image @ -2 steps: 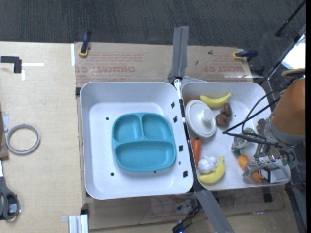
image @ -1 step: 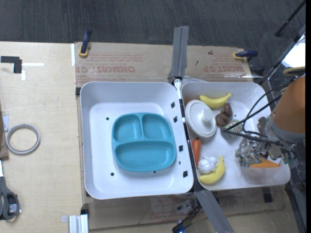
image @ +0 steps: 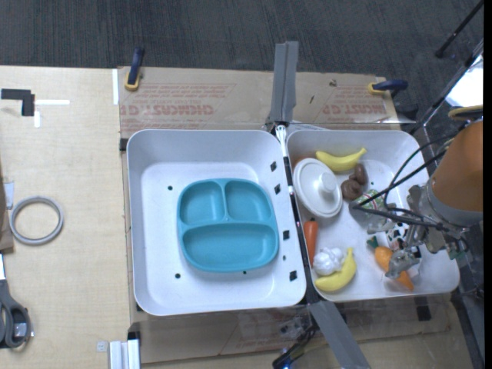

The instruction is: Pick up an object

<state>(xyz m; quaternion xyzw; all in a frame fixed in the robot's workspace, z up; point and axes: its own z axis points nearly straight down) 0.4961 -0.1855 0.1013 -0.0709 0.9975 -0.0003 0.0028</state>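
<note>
In the camera view, the gripper (image: pixel 401 261) hangs low at the frame's lower right, inside the right bin (image: pixel 419 286), over an orange piece (image: pixel 382 257), likely lining up a grasp. Whether the jaws are wide or narrow, I cannot tell. A blue tray (image: pixel 227 224) lies in the left bin (image: pixel 146 229).

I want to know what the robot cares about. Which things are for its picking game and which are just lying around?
For picking:
hand
right bin
two bananas
carrot
orange piece
white lid
brown lump

Just lying about:
blue divided plate in the left bin
tape roll
scissors
clamps
</note>
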